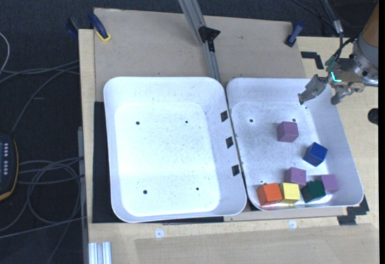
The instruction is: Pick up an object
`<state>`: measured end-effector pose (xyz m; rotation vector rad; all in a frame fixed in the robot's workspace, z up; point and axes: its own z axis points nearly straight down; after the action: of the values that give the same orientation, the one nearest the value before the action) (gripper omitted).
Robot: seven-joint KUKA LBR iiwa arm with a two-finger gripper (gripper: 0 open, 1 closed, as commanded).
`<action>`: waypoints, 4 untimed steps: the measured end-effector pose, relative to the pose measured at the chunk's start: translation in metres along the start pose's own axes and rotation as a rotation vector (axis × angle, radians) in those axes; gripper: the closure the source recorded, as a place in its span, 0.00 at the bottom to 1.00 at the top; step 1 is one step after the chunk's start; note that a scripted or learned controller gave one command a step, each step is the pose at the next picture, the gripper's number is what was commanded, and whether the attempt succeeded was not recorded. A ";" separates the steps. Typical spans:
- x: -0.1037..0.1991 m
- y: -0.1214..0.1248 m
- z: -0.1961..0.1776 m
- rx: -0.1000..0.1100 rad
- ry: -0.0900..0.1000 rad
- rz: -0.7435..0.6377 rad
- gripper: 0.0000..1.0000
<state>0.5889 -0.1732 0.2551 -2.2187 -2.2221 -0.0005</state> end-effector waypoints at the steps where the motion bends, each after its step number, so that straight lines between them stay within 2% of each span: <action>1: 0.008 0.006 0.056 0.006 0.001 0.000 0.00; 2: 0.010 0.015 0.112 0.006 0.001 -0.001 0.00; 3: 0.011 0.014 0.159 0.006 0.001 0.001 0.00; 4: 0.011 0.016 0.144 -0.002 0.000 0.000 1.00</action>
<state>0.6052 -0.1623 0.1108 -2.2199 -2.2227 -0.0028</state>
